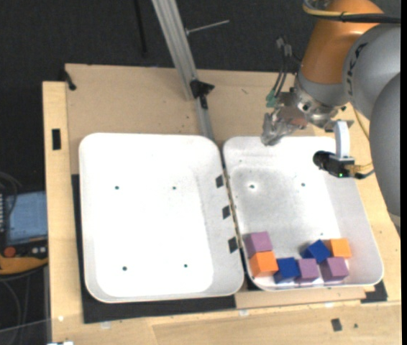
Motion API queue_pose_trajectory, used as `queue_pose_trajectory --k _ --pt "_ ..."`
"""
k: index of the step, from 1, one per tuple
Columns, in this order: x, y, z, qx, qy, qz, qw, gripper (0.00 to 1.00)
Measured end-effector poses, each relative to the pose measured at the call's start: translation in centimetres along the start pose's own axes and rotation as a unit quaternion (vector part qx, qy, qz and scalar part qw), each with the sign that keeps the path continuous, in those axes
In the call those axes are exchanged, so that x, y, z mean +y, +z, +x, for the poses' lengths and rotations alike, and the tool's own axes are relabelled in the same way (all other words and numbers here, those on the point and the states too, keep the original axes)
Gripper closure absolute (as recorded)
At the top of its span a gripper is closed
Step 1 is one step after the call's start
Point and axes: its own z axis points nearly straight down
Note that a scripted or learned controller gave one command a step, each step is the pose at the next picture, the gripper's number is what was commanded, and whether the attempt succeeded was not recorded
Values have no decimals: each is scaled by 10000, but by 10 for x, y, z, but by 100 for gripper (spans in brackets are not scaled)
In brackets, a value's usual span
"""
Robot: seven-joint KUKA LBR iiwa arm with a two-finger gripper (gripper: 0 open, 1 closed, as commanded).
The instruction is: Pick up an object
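The blocks (298,259) lie bunched tight along the near edge of the right bin (282,185), well apart from the gripper (272,136), its opening impossible to tell, so a descent risks jamming between touching neighbours.

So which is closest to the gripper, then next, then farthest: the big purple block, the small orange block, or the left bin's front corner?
From the gripper:
1. Big purple block, right bin, left side.
2. Small orange block, right bin, right side.
3. Left bin's front corner, far left.
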Motion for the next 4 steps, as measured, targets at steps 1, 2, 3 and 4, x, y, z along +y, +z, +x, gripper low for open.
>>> queue_pose_trajectory --k 1,2,3,4 --pt "1 -6 -1 -3 -16 28 10000 100" --pt "-18 -20 42 4 -7 42 10000 100" --pt "-44 -30 87 12 -13 42 10000 100" --pt "-67 -31 126 9 -10 51 10000 100"
